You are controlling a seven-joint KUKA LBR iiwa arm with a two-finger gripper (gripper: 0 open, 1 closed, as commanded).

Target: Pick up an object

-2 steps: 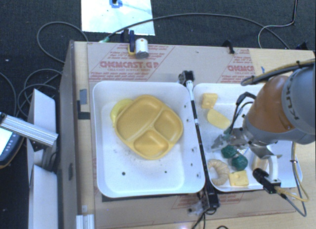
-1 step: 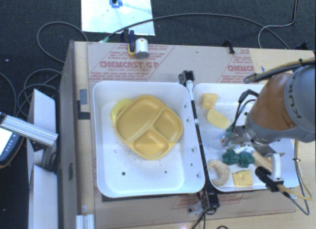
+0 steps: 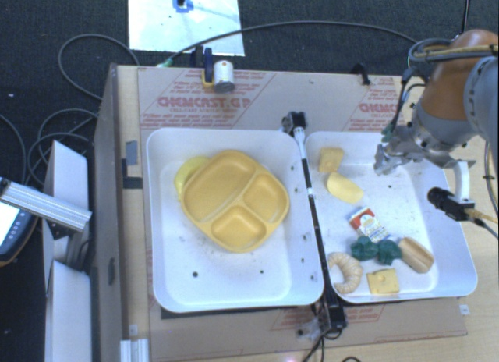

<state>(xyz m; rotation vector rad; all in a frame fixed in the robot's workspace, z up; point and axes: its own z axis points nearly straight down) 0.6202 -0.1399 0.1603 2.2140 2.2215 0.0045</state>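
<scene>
Looking down at a slant from the fixed camera, we see two shallow white bins side by side on a cardboard-topped bench. The left bin [image 3: 168, 275] holds a yellow divided tray [image 3: 234, 199], tilted and lying partly over a paler yellow item [image 3: 187, 172] that peeks out at the tray's upper left.

The right bin [image 3: 460, 271] holds a scatter of small toy foods. Near its upper left corner we see a small yellow block [image 3: 330, 159], and just below it a pale yellow rounded piece [image 3: 344, 189]. Lower down lie a small red and white packet [image 3: 367, 223], a dark green cluster [image 3: 375, 250] just under the packet, and a tan bread-like roll [image 3: 415, 255] touching the green cluster's right side. Along the near edge sit a curved, ridged cream piece [image 3: 346, 271] and a flat yellow square [image 3: 383, 281].

The arm enters from the right, its orange band high at the upper right corner. The gripper [image 3: 387, 161] hangs over the upper part of the right bin, its tip pointing down and left. We cannot tell from this angle how its fingers are set. Nothing is visibly between them. The nearest objects are the yellow block, off to the gripper's left, and the pale yellow rounded piece, below and to its left; both lie apart from the gripper tip, resting on the bin floor. A black fitting [image 3: 446, 203] sits by the bin's right rim, below the arm.
</scene>
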